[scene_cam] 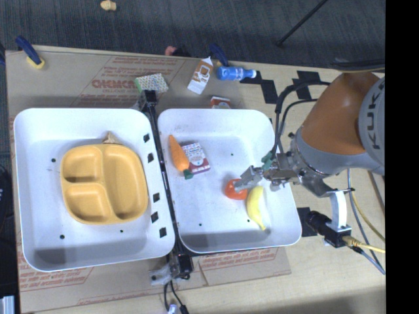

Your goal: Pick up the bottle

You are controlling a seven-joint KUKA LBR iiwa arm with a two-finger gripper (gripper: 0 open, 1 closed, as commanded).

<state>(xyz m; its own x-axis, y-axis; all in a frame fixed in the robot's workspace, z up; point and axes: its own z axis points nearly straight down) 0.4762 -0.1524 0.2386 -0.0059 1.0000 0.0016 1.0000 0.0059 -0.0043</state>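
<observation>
Lying on its side on the cardboard bench top beyond the far rim of the right bin [275, 129], the blue bottle [234, 74] sits outside both bins, with a small white carton [201, 76] just to its left and a green patterned packet [152, 82] farther left along the same strip. Well apart from the bottle, the gripper [252, 175] reaches into the right bin from the right, low over the bin floor near an orange-red round object [234, 189] and just above a yellow banana [256, 208]; whether its fingers are spread or closed cannot be told from this angle, and nothing is visibly caught between them. Behind it the grey arm [327, 156] with its orange band spans the bin's right rim. Toward the left of the same bin lie a carrot [178, 152] and, touching or just beside it, a small red and white packet [196, 157]. The left bin [33, 129] holds a yellow divided plate [103, 183] resting flat near its middle.
</observation>
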